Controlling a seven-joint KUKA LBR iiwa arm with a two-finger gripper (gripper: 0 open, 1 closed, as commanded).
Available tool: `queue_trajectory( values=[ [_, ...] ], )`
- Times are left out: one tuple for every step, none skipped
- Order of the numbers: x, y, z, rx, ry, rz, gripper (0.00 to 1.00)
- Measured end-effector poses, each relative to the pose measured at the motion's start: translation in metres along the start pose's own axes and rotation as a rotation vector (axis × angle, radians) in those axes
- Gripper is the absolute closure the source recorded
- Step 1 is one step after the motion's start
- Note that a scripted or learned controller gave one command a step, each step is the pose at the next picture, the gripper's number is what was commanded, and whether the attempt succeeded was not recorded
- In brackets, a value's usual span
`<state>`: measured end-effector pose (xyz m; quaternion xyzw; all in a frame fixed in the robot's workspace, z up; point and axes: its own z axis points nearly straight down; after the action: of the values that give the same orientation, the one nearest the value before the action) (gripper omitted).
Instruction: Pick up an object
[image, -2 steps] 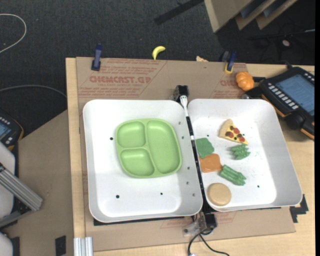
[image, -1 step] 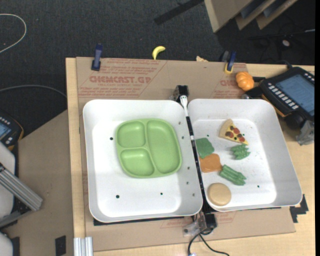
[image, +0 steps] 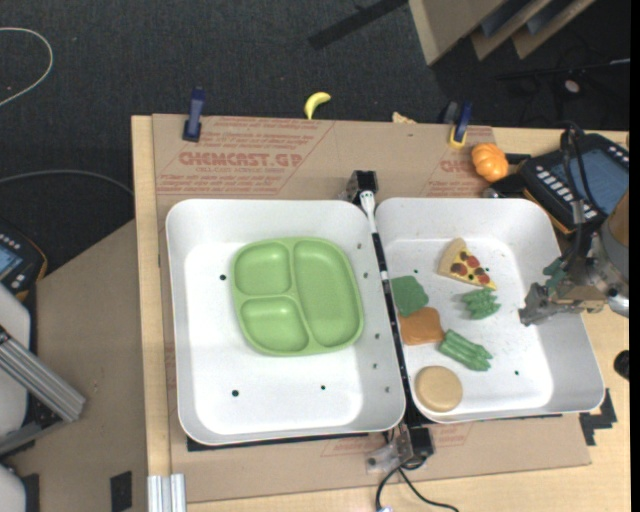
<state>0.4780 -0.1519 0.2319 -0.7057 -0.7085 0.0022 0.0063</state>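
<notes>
The right bin (image: 560, 375) holds several toy foods. A pizza slice (image: 465, 265) lies near its back, and a small green broccoli piece (image: 481, 304) sits just below it. A green leafy piece (image: 408, 293) and an orange-brown toast piece (image: 421, 326) lie by the bin's left wall. A green vegetable (image: 466, 349) and a round tan cookie (image: 438, 388) sit toward the front. My gripper (image: 537, 305) hangs over the right side of this bin, a little to the right of the broccoli piece, and I see nothing in it.
The left bin (image: 200, 380) holds a green divided plate (image: 297, 296). An orange toy fruit (image: 489, 161) and a yellow banana (image: 317, 102) lie on the board behind the bins. Blue clamps (image: 194, 113) hold the board's back edge.
</notes>
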Motion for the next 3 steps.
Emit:
queue_trajectory(
  values=[
    [0.057, 0.035, 0.048, -0.007, -0.002, -0.002, 1.0],
    [0.129, 0.061, -0.101, -0.031, -0.005, -0.006, 1.0],
    [0.137, 0.013, -0.083, -0.006, -0.004, 0.003, 1.0]
  ],
)
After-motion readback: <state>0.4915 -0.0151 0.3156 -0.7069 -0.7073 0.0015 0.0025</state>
